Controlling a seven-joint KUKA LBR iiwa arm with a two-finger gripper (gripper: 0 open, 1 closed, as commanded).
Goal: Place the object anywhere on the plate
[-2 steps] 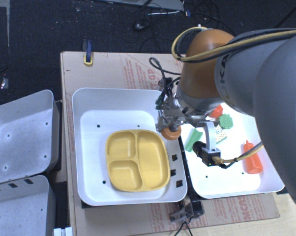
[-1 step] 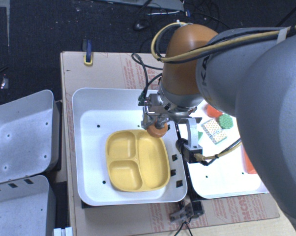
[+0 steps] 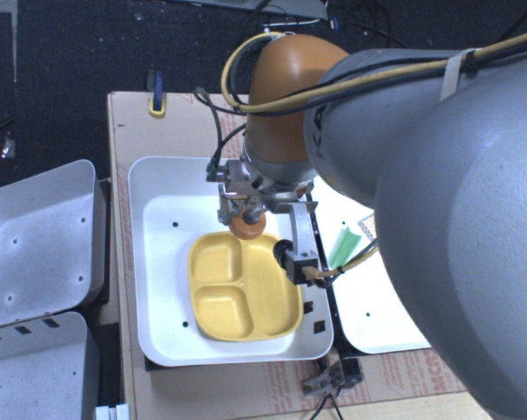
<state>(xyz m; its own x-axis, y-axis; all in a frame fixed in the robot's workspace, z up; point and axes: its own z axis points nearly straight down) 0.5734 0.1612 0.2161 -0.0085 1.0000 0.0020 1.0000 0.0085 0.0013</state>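
Arm (image 3: 404, 147) reaches in from the right and crosses over the right bin (image 3: 377, 322), hiding most of it. Orange band sits above the wrist, directly over the far half of the left bin (image 3: 150, 234).

Gripper (image 3: 246, 215) points down into the left bin, at the far edge of the plate (image 3: 246, 291). Claw state: cannot tell, because the wrist body blocks the view from above.

Ball (image 3: 246, 227), orange-brown and round, shows directly under the gripper tip. Its top is covered by the gripper and its lower half is visible. It lies at the plate's far rim. Cannot tell whether it rests on the rim, touches the bin floor, or hangs clear, or whether it is gripped.

Plate: yellow, rounded corners, divided into compartments. It lies flat in the left bin, toward the bin's near right part and close to the wall shared with the right bin.

Right bin: a green item (image 3: 344, 245) lies tilted near the left wall, partly under the arm.

Bench (image 3: 123, 147): pale board under both bins. A blue and yellow clamp (image 3: 158, 94) sits at its far left edge. Two spare white trays (image 3: 36, 234) lie off the bench to the left.
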